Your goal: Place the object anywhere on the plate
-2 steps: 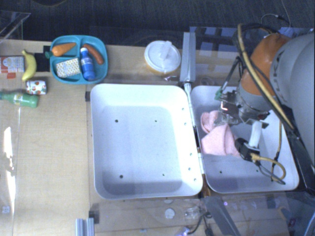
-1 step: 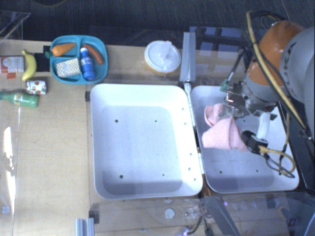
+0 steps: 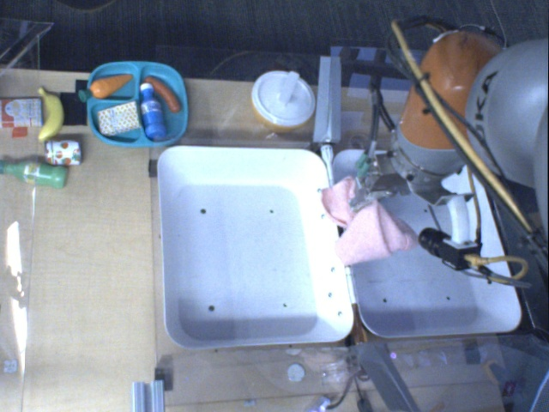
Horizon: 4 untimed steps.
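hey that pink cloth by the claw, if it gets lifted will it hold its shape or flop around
Probably flop. The pink cloth lies crumpled and folded against the right bin's wall, which suggests soft fabric. It looks light and unlikely to roll. A part seems bunched up at the claw, so loose corners may well dangle and drag when lifted.

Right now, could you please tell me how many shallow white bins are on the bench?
2. The left bin sits mid-bench; the right bin adjoins it, partly covered by the arm and a pink cloth draped over their shared edge.
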Motion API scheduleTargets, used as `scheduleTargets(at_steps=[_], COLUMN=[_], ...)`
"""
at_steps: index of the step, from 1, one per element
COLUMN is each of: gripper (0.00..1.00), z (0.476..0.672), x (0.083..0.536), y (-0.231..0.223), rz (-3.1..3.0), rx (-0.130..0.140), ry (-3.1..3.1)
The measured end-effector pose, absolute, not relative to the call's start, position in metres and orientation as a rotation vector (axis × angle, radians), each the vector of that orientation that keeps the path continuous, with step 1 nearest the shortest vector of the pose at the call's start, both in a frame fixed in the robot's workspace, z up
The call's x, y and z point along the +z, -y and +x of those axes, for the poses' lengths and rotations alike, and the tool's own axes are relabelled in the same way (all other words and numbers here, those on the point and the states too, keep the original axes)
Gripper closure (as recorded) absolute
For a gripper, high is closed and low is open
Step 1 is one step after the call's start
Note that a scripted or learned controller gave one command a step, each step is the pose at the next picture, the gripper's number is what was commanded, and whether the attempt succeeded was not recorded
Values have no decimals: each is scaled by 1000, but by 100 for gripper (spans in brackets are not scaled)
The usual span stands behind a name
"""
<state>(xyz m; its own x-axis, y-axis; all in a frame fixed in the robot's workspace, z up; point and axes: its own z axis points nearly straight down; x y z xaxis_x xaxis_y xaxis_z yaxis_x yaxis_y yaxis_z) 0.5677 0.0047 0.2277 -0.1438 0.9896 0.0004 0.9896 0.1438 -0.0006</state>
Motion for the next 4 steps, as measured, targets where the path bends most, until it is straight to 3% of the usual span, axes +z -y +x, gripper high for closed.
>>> scheduleTargets(at_steps=[2, 3, 4], gripper=[100, 100, 100], z=[548, 552, 541], x=[215, 226, 226], y=[-113, -161, -211], rz=[-958, -345, -3], rx=[-4, -5, -6], ry=[2994, 3126, 3147])
